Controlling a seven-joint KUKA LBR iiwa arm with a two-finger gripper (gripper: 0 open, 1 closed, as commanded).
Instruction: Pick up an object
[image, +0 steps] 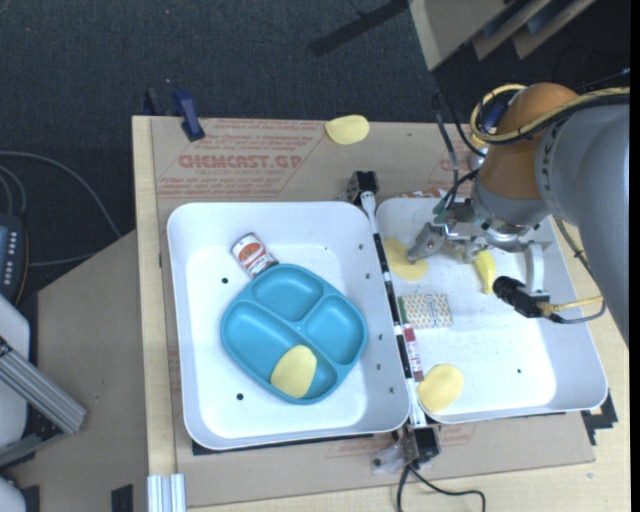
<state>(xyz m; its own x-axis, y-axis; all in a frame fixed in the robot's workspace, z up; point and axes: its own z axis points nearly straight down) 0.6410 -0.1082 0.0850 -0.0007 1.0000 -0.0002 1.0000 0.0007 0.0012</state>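
Arm (560, 150) reaches in from the right, orange band above the wrist, and is down over the far end of the right bin (560, 385). Hand (478, 238) sits low in that bin near its far wall; cannot tell how far open it is, and nothing can be made out between its fingers. A yellow piece (485, 270) lies just beside the hand on its near side, and a pale yellow piece (405, 262) lies by the bin's left wall, near the hand; contact with either cannot be judged. Further toward the near end: a small speckled packet (428, 310) flat on the bin floor, and a yellow lump (440, 385) in the near left corner. Left bin (200, 400) holds a blue divided tray (290, 325) set at an angle, with a yellow lump (293, 370) in its near compartment. A small can (251, 252) with a red and white label lies just beyond the tray, apart from it. One more yellow piece (347, 129) rests on the bench (250, 160) beyond both bins, and a blue clip (187, 115) stands at the bench's far left edge
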